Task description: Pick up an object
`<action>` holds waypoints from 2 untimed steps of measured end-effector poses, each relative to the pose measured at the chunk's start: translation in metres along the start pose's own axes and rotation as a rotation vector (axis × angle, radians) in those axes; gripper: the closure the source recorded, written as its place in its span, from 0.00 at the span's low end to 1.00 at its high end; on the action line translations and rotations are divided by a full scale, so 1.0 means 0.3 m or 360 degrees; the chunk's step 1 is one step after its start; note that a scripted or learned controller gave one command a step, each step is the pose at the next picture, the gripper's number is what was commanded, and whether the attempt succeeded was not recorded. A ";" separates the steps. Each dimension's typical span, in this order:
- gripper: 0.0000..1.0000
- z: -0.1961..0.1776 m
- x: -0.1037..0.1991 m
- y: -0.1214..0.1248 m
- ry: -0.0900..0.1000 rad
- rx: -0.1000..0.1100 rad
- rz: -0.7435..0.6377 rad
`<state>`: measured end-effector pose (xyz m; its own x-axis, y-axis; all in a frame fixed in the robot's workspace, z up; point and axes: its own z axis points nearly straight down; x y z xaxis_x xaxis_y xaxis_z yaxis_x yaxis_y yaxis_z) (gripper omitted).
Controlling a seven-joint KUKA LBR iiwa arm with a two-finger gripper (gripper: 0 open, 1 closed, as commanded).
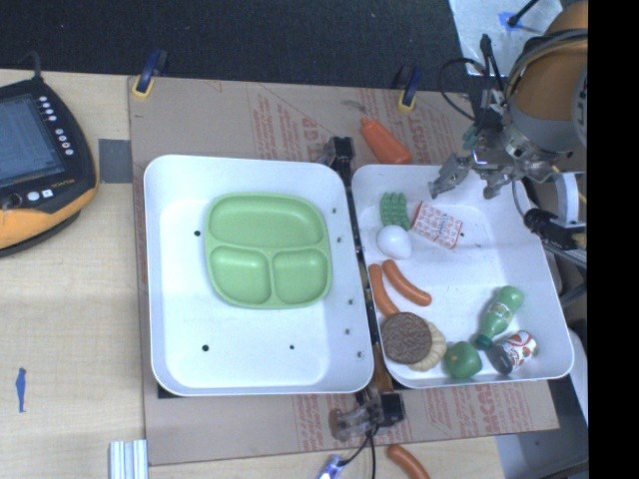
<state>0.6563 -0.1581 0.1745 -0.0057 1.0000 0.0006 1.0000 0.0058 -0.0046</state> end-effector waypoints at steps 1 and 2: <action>0.00 0.281 0.012 -0.265 -0.0002 0.0004 0.0000; 0.00 0.273 0.110 -0.110 -0.0004 -0.0004 -0.0002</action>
